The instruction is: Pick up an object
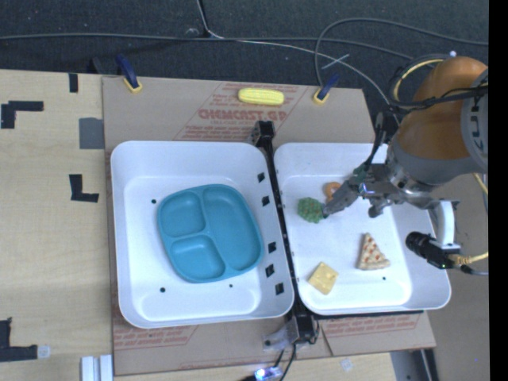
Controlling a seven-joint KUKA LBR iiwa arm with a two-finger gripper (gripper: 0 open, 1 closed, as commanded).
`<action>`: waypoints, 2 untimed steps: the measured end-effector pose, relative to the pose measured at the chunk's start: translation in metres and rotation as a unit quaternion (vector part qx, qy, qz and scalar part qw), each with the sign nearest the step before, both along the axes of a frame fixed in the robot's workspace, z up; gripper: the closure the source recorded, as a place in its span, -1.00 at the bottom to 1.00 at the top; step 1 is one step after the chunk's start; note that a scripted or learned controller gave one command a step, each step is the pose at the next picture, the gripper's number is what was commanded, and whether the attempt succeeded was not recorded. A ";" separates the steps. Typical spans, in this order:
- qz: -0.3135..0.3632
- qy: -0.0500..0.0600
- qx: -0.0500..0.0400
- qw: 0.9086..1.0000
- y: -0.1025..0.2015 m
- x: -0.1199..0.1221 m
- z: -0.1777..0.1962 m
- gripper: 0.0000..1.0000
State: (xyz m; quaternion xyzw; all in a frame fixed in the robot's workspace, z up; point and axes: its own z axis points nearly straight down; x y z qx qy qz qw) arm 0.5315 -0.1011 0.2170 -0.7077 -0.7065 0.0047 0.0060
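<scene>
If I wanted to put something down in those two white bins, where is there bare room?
Left white bin: bare floor rings the blue divided plate, widest along its far side. Right white bin: free near corner beyond the pizza slice. Crowded around the gripper, green broccoli piece, orange piece and yellow cracker.

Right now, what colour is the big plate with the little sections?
The divided plate is light blue, seen clearly in the camera view, in the left white bin.

We see even, soft overhead light; the white bins (127, 213) glare mildly, shadows stay faint, and the whole picture looks slightly soft.
</scene>
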 end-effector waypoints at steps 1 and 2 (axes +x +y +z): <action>0.002 -0.007 -0.001 1.000 0.000 0.003 0.007 -1.00; 0.001 -0.004 -0.001 1.000 -0.005 0.008 -0.053 -1.00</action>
